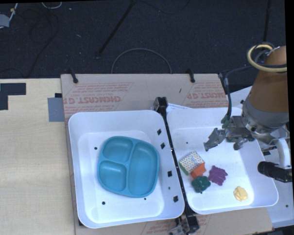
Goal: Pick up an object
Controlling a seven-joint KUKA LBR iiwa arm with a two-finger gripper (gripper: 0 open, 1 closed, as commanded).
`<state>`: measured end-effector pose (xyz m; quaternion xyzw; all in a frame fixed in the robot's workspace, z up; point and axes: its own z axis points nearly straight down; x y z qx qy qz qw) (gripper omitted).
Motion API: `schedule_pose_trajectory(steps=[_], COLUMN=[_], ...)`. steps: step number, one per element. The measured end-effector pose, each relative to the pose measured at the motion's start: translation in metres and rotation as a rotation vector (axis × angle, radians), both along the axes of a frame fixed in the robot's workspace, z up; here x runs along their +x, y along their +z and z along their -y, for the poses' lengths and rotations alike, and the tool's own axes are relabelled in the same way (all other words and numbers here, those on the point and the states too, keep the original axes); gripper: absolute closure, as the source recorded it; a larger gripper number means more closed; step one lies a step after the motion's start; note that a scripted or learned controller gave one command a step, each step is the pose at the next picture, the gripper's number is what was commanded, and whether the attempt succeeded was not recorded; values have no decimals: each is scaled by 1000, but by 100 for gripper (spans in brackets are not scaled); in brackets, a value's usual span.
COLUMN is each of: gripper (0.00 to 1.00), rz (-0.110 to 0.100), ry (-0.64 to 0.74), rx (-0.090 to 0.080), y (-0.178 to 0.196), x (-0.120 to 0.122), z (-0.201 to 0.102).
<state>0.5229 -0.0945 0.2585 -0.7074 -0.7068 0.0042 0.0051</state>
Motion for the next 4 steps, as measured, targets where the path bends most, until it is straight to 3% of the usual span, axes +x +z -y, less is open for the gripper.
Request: schedule_pose_trajectory(steps=[1, 2, 4], gripper=[0, 0, 0], rz=[10, 3, 11], ry=[2, 1, 1], rx=[-1, 1, 5], y=[5, -59, -170], x=[2, 1, 4], z=[0, -3, -7])
